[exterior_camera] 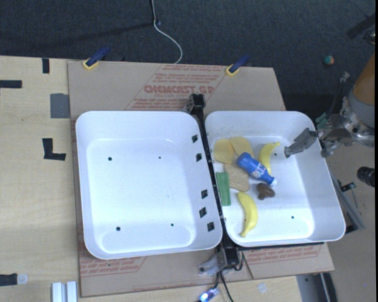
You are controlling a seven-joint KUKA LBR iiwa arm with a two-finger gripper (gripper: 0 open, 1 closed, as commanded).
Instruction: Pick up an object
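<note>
Wooden bench [25,168] w/ cardboard sheet [176,90] under two white bins; left bin [138,181], right bin [302,200] w/ all items clustered in its left-centre. Blue bottle [255,168] lies on its side, long axis diagonal, upper-left to lower-right, over yellow flat pieces [230,150]. One banana [249,214] lies near-vertical, curved, below bottle; second banana [268,155] upright-ish just right of bottle. Green stick [222,188] vertical along left wall. Small brown object [265,192] touching bottle's lower end. Gripper [297,145] at bin's upper-right, apart from items, nothing seen held; open/closed state: cannot tell
</note>
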